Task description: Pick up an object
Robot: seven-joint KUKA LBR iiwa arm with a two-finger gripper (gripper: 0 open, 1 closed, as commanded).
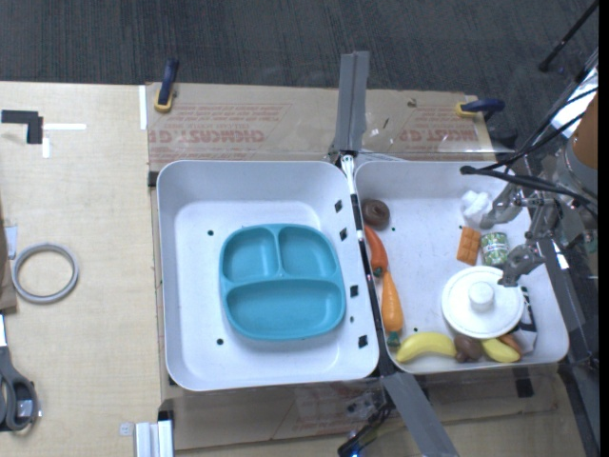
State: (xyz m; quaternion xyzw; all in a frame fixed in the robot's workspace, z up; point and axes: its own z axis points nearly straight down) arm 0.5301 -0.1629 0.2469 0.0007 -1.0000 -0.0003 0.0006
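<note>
My gripper [506, 238] reaches in from the right over the right bin [419, 184]. It is open, one finger near the bin's back right and the other just above a white round lid [481, 303]. A small green can [494, 248] lies about between the two fingertips, and I cannot tell whether they touch it. Beside the can are an orange block [468, 246] and a crumpled white item [473, 203]. Further left lie a chocolate doughnut [376, 213] and two carrots [388, 298]. A banana [425, 347] rests at the bin's front.
The left bin [181, 255] holds a blue divided plate [283, 282]. A second yellow fruit [501, 349] and a brown item [466, 350] lie by the lid. On the bench at left are a roll of tape [42, 272] and scissors [17, 398].
</note>
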